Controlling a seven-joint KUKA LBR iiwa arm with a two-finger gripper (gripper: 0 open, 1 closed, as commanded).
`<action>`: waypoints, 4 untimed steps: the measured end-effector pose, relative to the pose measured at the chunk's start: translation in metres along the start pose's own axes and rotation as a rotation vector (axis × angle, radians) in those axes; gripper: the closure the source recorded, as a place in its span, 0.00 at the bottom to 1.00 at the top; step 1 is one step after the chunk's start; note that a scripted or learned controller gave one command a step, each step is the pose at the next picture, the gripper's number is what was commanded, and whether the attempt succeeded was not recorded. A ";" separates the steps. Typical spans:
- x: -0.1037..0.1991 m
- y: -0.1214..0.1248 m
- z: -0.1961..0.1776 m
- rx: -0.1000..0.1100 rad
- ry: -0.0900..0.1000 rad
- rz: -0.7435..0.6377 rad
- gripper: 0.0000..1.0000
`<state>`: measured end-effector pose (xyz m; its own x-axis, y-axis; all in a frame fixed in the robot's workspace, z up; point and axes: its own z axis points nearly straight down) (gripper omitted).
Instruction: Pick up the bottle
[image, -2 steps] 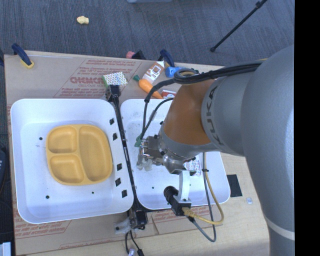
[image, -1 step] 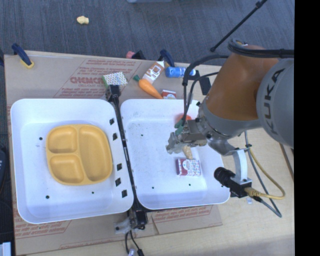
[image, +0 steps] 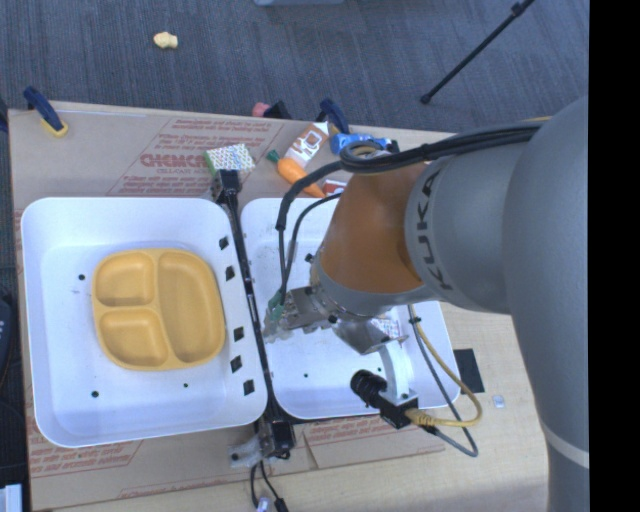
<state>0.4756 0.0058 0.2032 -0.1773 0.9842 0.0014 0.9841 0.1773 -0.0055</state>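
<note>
The bottle (image: 303, 150) is orange with a white label and lies tilted at the back rim of the right bin (image: 320, 395), its lower end hidden behind the arm. The arm's orange band and grey wrist cover most of that bin. My gripper (image: 285, 312) hangs low over the bin's left side, close to the divider between the bins. It is well in front of the bottle and apart from it. Nothing of the bottle shows at the gripper.
A yellow divided plate (image: 157, 307) lies in the left bin (image: 50, 400). A small green patterned box (image: 228, 158) and a blue object (image: 360, 143) sit behind the bins. Blue clamps (image: 45, 110) hold the cardboard. Black cables and a connector (image: 375, 388) trail over the right bin's front.
</note>
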 end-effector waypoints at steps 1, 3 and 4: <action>0.034 0.006 0.012 0.000 -0.001 -0.486 1.00; 0.098 0.018 -0.071 -0.001 -0.003 -0.910 1.00; 0.060 0.011 0.012 -0.001 -0.003 -1.096 1.00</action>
<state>0.4759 0.0665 0.1912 -0.9564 0.2920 0.0029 0.2920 0.9564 -0.0020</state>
